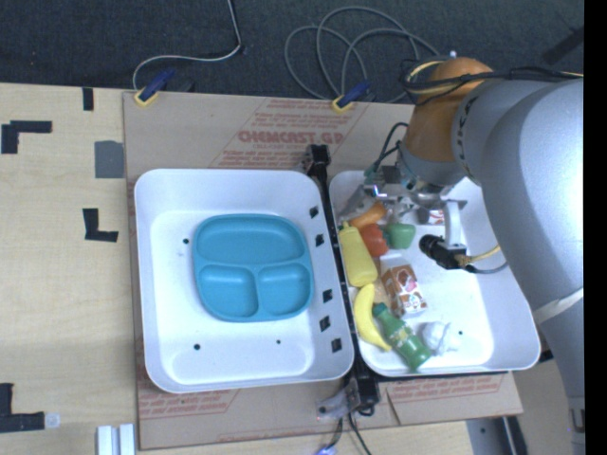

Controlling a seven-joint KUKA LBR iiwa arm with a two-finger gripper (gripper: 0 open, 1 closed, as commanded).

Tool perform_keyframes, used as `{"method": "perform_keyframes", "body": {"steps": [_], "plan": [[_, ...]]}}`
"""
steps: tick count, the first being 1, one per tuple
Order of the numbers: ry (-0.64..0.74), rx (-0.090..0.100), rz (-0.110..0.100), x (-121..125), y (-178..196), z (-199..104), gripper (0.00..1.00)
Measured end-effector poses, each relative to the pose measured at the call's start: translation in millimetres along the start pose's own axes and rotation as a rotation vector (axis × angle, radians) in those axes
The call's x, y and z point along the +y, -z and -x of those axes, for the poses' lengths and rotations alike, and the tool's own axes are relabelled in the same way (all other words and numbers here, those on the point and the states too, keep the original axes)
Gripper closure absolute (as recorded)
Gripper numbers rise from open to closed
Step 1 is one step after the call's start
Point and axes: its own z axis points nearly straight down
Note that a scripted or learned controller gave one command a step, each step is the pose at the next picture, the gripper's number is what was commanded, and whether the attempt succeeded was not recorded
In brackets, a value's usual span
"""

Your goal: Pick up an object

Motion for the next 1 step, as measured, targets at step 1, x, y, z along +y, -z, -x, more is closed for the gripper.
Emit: {"method": "perform_keyframes", "body": {"steps": [1], "plan": [[0.000, 0.000, 0.001, -9.6, 0.3, 3.9, 0.00]]}}
